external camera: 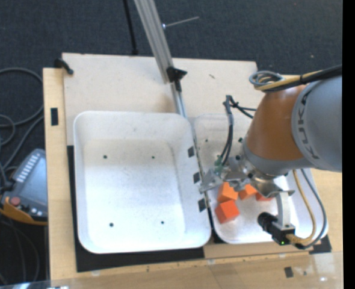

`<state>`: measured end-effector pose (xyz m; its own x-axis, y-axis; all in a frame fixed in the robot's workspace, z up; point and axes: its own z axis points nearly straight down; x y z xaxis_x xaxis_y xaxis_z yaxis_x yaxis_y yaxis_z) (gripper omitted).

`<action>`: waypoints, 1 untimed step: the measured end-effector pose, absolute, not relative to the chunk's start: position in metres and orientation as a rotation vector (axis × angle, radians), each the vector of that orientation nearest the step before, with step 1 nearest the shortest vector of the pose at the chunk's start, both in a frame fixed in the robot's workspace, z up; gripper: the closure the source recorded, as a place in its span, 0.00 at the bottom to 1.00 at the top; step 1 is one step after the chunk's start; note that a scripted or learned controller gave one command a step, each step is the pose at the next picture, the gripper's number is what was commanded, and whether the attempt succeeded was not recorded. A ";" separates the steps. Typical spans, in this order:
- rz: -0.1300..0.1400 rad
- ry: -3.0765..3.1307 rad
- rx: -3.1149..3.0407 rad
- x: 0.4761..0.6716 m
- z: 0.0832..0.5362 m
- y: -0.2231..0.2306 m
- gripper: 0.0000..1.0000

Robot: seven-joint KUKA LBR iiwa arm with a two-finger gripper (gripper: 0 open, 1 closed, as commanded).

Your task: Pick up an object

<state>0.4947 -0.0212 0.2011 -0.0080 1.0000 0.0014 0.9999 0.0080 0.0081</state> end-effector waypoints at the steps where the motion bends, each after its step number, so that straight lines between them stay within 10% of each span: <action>1: 0.002 2.213 2.220 0.570 0.197 -0.082 0.00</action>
<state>0.5696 -0.0816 0.1971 0.0028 1.0000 -0.0041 1.0000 -0.0027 0.0057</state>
